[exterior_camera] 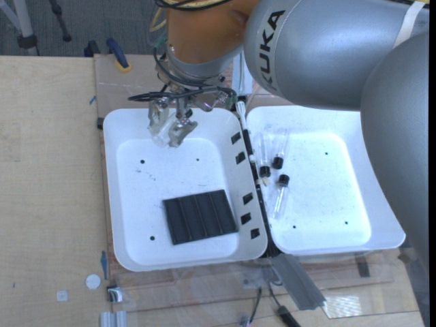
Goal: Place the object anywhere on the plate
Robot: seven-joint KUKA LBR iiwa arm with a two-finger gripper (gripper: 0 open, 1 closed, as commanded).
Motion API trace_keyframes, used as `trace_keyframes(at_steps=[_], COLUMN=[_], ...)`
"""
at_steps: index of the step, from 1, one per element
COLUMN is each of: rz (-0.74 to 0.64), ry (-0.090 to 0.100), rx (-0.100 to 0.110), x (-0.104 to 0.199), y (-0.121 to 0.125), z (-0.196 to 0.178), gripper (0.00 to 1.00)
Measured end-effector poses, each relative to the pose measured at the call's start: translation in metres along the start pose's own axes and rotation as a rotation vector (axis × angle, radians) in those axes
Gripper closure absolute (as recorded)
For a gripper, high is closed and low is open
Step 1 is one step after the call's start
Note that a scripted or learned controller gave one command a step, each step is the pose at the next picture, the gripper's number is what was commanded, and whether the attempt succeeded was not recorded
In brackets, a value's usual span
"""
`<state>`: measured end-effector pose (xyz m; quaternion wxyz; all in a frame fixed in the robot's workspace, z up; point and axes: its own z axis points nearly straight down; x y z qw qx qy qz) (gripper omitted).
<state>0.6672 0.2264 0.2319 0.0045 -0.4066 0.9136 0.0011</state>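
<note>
Gripper, over left bin, pinching a clear object: carry toward dark plate, lower gently, release once over its ridged middle.

Grey arm, black KUKA lettering, orange band, black cables.
</note>
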Motion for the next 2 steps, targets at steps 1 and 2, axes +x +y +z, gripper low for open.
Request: trace_keyframes(at_steps=[1, 2], rz=[-0.220, -0.550], ry=[-0.001, 0.005], rx=[0.000, -0.006], x=[0.005, 0.011], y=[-0.005, -0.009], z=[-0.008, 0.040], gripper=[1.00, 1.00])
